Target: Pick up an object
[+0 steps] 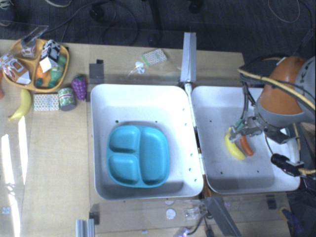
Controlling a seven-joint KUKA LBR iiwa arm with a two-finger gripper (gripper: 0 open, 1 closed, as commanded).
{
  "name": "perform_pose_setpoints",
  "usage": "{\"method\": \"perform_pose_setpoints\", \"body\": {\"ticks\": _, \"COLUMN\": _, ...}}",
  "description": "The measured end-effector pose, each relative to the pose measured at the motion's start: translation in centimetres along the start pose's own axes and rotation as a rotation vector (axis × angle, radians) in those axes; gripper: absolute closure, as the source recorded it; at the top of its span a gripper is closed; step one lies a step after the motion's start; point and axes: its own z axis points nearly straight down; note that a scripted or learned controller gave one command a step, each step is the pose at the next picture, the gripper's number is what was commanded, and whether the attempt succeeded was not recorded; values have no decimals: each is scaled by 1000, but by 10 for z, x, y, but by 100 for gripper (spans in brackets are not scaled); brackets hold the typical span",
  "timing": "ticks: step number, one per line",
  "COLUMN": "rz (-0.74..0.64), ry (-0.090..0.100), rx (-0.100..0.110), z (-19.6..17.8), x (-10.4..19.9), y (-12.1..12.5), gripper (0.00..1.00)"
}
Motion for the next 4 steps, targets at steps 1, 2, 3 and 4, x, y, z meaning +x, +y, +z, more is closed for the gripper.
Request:
{"method": "perform_pose_setpoints", "body": {"ticks": 1, "rz": -313, "ry": -15, "rx": -25, "z": 37, "x": -12, "y": -24, "gripper": 100}}
{"method": "perform_pose_setpoints", "body": {"ticks": 2, "rz": -163, "ry": -5, "rx": -5, "z": -130, "x": -23, "y": 46, "gripper": 100}}
{"method": "perform_pose_setpoints", "body": {"ticks": 3, "rz": -293, "ry": 0, "rx": 1, "z": 1, "x": -23, "y": -53, "gripper": 100}}
{"method": "perform_pose_setpoints", "body": {"ticks": 4, "rz": -58, "ry": -4, "rx": -4, "z": -86, "x": -53, "y": 30, "gripper": 100}}
